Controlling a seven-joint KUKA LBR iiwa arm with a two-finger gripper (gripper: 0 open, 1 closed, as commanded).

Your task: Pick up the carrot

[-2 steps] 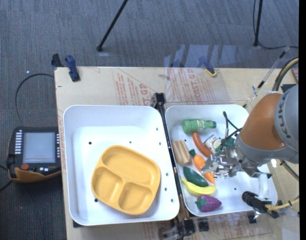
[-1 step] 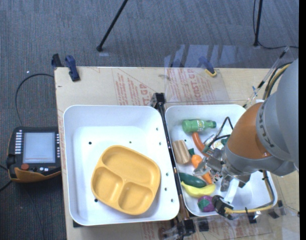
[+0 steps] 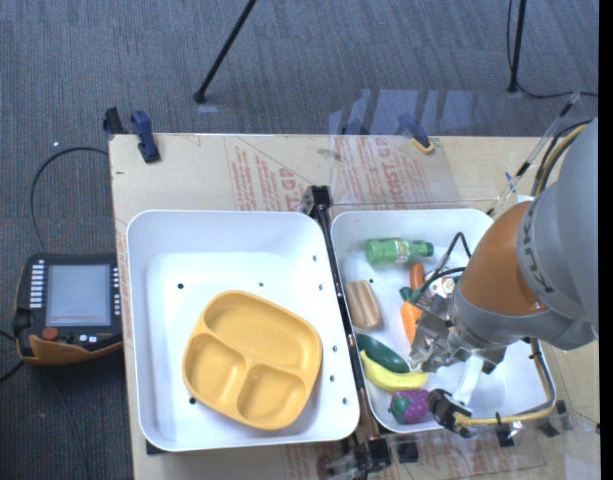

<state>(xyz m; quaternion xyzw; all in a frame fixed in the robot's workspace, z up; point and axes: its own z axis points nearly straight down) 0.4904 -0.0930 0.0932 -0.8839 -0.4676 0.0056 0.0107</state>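
Observation:
The orange carrot (image 3: pixel 410 317) lies in the right bin (image 3: pixel 506 403), roughly at its middle, pointing toward the near side. My gripper (image 3: pixel 426 354) hangs low just beyond the carrot's near end, right above the yellow banana (image 3: pixel 389 375). The grey wrist and orange band cover the bin's right half. Nothing shows as held.
Around the carrot lie a green bottle (image 3: pixel 397 251), a tan bread piece (image 3: pixel 363 304), a dark green cucumber (image 3: pixel 383 352) and purple grapes (image 3: pixel 409 405). The left bin (image 3: pixel 156 268) holds a yellow divided plate (image 3: pixel 251 360). A teach pendant (image 3: pixel 71 303) sits left of the bench.

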